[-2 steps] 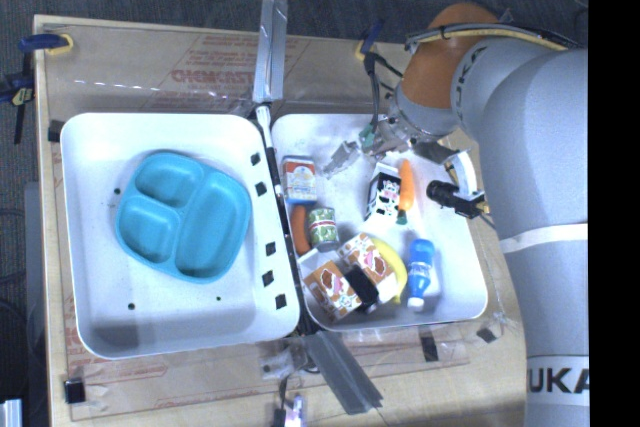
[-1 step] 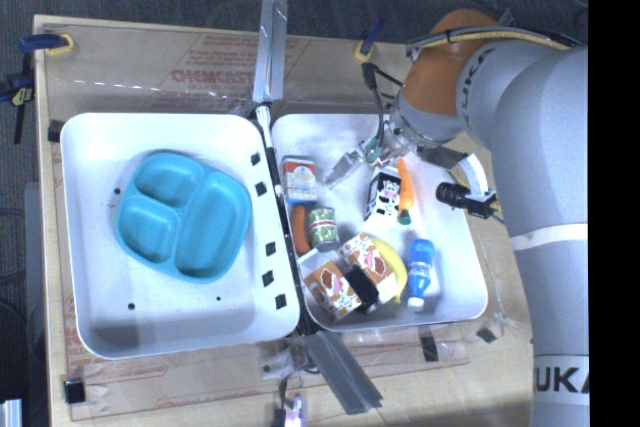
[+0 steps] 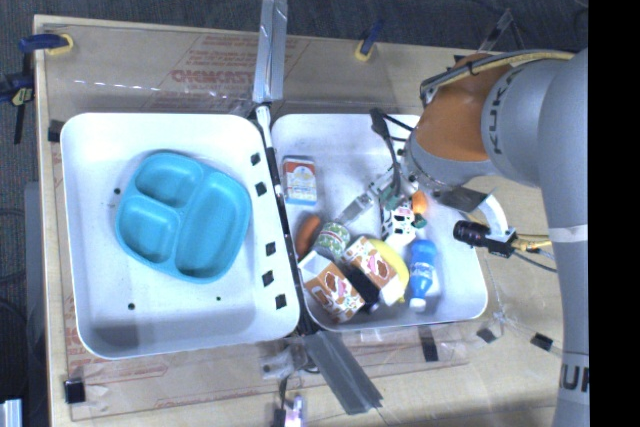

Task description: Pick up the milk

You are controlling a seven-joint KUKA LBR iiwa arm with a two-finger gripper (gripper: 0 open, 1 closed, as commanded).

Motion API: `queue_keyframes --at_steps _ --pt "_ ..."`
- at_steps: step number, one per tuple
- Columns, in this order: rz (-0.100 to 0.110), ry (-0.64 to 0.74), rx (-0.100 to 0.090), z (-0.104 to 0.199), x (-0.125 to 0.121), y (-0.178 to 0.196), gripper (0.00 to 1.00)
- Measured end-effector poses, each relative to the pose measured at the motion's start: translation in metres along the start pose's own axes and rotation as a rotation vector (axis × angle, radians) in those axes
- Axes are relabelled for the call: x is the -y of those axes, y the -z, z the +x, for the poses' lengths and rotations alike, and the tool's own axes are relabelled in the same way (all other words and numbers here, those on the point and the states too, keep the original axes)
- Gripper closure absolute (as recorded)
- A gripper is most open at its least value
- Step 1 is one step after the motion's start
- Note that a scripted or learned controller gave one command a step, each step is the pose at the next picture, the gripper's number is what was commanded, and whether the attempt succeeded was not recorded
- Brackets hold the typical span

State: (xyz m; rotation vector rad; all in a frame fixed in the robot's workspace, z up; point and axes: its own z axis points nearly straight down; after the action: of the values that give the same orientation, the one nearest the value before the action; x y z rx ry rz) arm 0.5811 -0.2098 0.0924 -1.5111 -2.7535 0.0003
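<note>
The milk [image 3: 401, 223] is a small white carton with black cow patches. It stands in the right bin [image 3: 330, 133], right of the middle, among other groceries. My gripper [image 3: 381, 194] hangs low over that bin, just up and left of the carton and very close to it. The wrist with its orange band [image 3: 458, 119] reaches in from the right. Nothing shows held in the gripper. Part of the carton's top edge is hidden by the gripper body.
A blue-and-white bottle [image 3: 422, 275] lies just below the milk, with a yellow packet [image 3: 378, 265], a brown box [image 3: 335, 291], a can [image 3: 333, 238] and an orange item [image 3: 308, 235] to its left. A red-and-white box [image 3: 299, 181] lies further up. The left bin [image 3: 90, 305] holds a blue divided plate [image 3: 185, 215].
</note>
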Motion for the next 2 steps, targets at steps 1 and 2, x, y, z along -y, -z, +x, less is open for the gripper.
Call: queue_keyframes --at_steps 1,2 --pt "-0.001 0.003 0.002 -0.001 0.000 0.011 1.00" --pt "0.000 -0.154 0.002 -0.004 -0.005 0.107 1.00"
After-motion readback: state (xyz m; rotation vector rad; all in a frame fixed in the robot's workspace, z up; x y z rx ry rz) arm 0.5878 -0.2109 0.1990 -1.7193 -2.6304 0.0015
